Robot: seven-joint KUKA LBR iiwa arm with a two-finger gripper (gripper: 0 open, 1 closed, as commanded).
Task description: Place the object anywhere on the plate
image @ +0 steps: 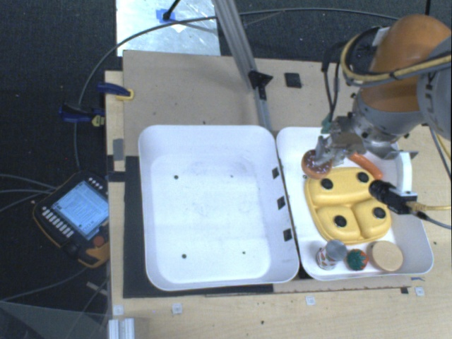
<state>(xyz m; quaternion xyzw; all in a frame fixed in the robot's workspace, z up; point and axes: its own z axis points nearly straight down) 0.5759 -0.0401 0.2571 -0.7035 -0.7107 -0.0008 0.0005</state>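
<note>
You've got the hand over the right bin, at the yellow plate's 11 o'clock corner, just above a brown ring-shaped object touching that corner. Can't tell if it's gripping or how wide it's set. Orange piece at the plate's 1 o'clock. Left bin sits alongside.
</note>
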